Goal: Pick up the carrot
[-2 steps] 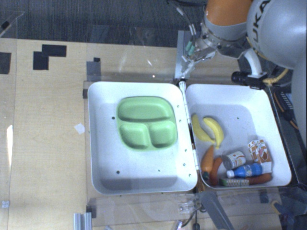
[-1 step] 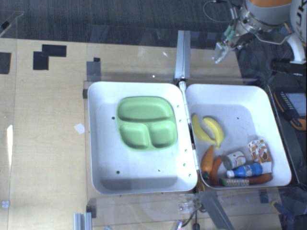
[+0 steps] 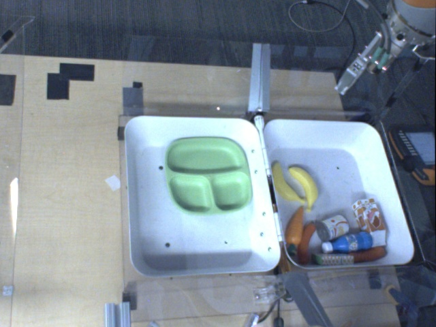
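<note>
Pale wooden bench (image 3: 61, 203) is lying under two shallow white bins, with dark carpet running along the far side and black cables curling on it. At the upper right the arm is being cut off by the picture's edge, so only its orange band and grey wrist are showing, and the gripper (image 3: 355, 69) is hanging over the floor beyond the bins; its fingers are pointing down and away as one pale blur, and whether they are apart or together I cannot tell. Well below the gripper and a little to its left, the carrot (image 3: 295, 226) is lying in the near left corner of the right bin (image 3: 340, 138), a smooth orange taper fading to a paler tip, resting beside the divider. It is touching a reddish sausage-shaped piece (image 3: 307, 242) just beside it, whose far end is hard to make out. Crowding the same corner are a small can (image 3: 333, 227), a blue bottle (image 3: 351, 242) lying on its side, a printed carton (image 3: 368, 216) and a long red piece (image 3: 357, 255) partly hidden along the bin's near wall. Two yellow bananas (image 3: 295, 183), curved and matte, are lying nearer the gripper than the carrot. Far to the gripper's left, the left bin (image 3: 146, 251) is holding a soft-green moulded tray (image 3: 208, 174) with three rounded compartments.
</note>
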`<action>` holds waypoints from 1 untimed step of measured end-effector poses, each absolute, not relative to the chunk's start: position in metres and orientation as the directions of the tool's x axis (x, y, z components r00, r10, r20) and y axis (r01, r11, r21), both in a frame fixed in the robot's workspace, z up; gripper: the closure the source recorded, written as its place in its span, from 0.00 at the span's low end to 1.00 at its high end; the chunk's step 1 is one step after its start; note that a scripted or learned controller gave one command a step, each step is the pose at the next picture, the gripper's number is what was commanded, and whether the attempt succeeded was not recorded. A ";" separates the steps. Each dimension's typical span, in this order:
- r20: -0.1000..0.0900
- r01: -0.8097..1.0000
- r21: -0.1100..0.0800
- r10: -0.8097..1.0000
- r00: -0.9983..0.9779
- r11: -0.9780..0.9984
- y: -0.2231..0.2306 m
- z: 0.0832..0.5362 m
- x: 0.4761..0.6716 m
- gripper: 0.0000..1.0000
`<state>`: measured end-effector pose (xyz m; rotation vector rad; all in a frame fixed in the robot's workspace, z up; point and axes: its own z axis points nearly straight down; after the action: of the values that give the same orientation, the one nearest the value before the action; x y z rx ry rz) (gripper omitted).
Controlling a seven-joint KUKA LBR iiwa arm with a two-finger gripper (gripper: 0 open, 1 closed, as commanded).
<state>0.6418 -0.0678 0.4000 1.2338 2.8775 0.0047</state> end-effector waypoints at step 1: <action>-0.005 0.674 0.006 0.674 -0.738 0.739 -0.004 0.318 0.660 1.00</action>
<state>0.6605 -0.0041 0.3177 1.1335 2.9227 0.0052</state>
